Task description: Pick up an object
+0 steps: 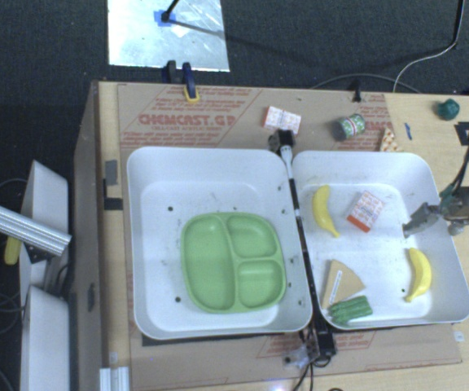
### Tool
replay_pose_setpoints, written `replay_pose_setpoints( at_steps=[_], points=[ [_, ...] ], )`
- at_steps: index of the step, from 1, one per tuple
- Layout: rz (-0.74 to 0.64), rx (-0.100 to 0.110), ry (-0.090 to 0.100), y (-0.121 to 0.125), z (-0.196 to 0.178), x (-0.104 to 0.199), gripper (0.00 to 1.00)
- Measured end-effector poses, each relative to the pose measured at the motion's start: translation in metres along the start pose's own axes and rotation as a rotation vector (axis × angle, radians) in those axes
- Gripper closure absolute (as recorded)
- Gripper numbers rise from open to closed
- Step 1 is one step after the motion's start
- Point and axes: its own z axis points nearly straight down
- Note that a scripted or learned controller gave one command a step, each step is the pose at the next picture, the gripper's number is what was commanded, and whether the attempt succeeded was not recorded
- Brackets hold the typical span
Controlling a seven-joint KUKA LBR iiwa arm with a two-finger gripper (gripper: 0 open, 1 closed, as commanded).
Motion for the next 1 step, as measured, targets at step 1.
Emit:
replay_pose_setpoints(
  at_steps=[1],
  points=[
    [-0.001, 0.002, 0.002, 0.0079, 0.0694, 0.0602, 0.00]
  ],
)
